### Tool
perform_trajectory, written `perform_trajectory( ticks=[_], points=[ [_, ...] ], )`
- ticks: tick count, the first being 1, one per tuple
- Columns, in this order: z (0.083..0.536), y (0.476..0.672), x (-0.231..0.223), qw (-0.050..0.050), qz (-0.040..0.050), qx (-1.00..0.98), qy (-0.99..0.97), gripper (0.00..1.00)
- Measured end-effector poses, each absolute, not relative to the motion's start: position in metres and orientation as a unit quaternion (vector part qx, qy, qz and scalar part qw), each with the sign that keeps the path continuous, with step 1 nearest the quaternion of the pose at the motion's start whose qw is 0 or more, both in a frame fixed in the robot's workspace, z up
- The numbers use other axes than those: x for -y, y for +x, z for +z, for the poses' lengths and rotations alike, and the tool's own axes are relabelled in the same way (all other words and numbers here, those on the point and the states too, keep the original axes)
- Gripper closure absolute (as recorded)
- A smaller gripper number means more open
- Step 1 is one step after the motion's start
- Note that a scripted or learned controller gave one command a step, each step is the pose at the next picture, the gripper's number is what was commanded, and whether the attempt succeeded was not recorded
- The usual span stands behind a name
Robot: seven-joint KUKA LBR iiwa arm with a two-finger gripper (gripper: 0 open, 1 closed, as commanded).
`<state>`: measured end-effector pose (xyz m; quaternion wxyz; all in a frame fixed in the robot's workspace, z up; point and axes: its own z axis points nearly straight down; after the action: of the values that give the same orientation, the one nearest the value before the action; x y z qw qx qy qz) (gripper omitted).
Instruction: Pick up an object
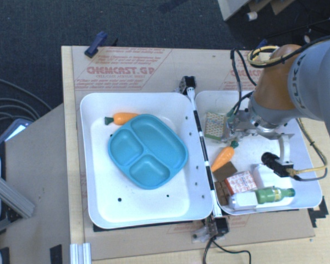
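My gripper [234, 127] hangs low over the middle of the right bin [303, 149], under the grey wrist with its orange band. Just below it lies an orange toy carrot [223, 158], its green top pointing up toward the gripper. Touching the gripper's left side in the view is a green checked pad [213, 125]. I see nothing held between the gripper's tips.
Along the right bin's front lie a brown block [224, 172], a red and white packet [242, 181] and a green bottle [268, 194] on its side. The left bin [89, 164] holds a blue divided plate [147, 150] and a second carrot [124, 117].
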<state>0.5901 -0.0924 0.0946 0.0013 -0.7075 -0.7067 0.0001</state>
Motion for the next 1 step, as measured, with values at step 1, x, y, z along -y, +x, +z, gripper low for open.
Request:
perform_trajectory(
  ticks=[1],
  points=[
    [0.1853, 0.5855, 0.0610, 0.000, -0.0006, 0.707, -0.707, 1.00]
  ],
)
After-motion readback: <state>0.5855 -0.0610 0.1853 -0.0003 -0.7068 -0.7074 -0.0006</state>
